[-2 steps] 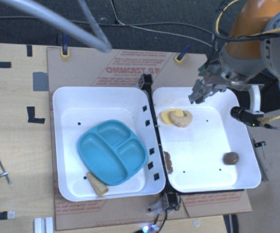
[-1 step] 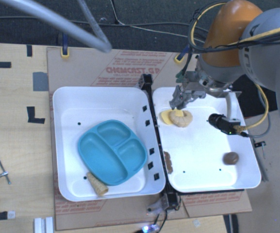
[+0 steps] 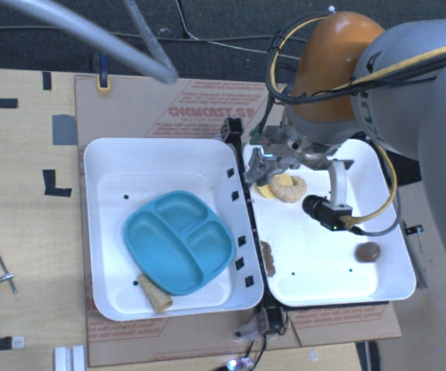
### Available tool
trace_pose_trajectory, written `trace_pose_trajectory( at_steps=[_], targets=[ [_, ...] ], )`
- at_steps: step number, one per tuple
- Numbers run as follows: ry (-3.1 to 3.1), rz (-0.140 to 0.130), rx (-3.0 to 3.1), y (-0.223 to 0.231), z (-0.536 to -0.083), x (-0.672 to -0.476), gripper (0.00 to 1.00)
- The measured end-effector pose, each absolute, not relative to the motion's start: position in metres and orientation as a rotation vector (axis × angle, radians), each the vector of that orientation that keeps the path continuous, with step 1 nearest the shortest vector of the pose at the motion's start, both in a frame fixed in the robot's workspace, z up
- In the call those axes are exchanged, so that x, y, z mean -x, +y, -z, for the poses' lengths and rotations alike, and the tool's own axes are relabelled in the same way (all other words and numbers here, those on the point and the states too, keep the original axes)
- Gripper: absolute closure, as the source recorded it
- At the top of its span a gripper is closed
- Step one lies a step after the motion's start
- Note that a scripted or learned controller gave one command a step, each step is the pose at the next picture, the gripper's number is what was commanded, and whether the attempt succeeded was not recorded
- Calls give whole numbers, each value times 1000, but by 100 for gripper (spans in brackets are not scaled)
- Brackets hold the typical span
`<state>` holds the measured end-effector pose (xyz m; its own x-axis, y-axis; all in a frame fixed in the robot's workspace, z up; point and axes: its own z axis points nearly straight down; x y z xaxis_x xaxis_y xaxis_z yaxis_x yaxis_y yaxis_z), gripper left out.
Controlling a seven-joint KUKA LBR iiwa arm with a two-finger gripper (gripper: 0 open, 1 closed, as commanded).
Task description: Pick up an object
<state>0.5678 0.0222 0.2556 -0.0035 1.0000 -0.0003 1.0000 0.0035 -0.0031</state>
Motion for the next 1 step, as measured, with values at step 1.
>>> trace_pose_trajectory(
  at_steps=[1],
  targets=[
    [-2224,-5,2215,72,-234,-567,100]
  ],
)
